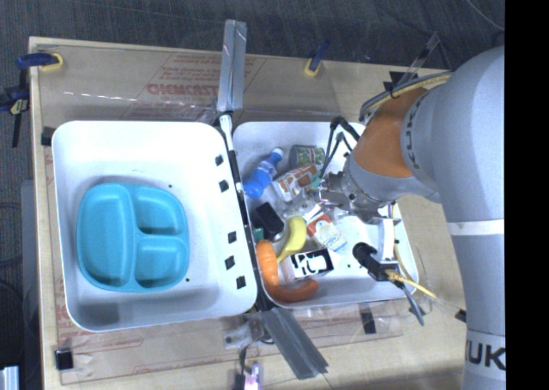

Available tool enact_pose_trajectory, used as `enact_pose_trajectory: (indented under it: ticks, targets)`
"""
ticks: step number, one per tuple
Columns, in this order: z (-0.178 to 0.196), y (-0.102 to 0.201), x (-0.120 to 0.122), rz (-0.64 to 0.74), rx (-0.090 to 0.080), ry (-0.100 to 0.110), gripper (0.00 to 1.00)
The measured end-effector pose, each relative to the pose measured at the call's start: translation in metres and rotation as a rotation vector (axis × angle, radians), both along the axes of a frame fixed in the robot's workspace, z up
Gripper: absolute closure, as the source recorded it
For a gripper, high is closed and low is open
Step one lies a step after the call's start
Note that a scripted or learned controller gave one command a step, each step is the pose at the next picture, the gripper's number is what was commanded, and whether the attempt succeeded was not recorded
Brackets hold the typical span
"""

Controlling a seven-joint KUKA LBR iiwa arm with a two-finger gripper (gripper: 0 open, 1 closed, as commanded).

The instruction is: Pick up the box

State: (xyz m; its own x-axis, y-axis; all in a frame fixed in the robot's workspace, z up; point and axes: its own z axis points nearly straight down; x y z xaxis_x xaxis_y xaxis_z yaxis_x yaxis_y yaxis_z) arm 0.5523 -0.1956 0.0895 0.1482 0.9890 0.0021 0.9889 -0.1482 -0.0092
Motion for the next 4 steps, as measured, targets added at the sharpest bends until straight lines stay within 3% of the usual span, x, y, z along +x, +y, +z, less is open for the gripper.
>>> enact_pose_trajectory:
  ticks: [1,2,3,4]
  targets:
    - [0.007,0.0,-0.001,0.002,0.002,0.006,1.0]
    - [0.001,-0.005,-0.041,-0.071,-0.001,-0.003,1.0]
    - [0.0,-0.005,-0.041,-0.073,-0.001,-0.002,0.0]
    - [0.027,-0.003,0.006,-0.114,-0.001,-0.001,0.0]
